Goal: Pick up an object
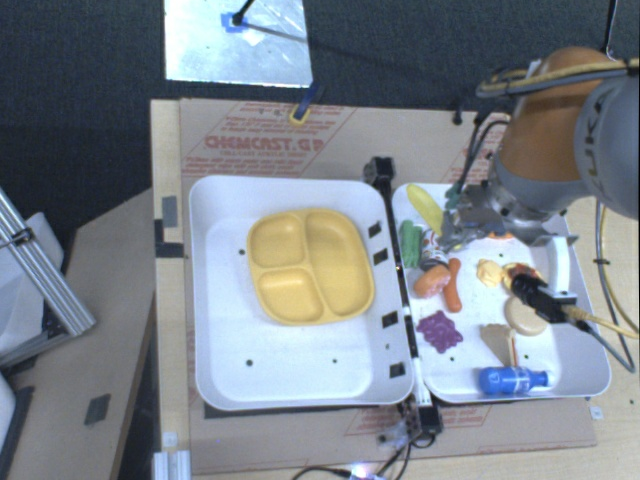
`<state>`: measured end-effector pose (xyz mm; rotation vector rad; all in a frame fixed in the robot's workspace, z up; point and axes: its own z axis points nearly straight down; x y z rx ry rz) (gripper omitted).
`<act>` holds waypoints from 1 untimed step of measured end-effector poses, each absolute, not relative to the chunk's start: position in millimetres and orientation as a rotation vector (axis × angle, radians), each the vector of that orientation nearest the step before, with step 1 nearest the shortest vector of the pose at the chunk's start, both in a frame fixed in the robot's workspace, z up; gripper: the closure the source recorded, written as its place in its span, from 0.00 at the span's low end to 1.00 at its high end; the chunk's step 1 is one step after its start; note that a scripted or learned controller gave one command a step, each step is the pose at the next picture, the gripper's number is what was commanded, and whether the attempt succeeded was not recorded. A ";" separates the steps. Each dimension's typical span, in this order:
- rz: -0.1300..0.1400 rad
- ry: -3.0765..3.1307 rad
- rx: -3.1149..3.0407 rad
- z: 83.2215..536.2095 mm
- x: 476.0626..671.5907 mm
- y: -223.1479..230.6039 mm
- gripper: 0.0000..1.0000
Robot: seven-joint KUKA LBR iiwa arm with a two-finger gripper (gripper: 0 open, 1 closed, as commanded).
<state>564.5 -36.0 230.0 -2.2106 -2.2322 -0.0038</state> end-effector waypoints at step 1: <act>-0.002 -2.231 -2.210 220.0 550.7 19.2 1.00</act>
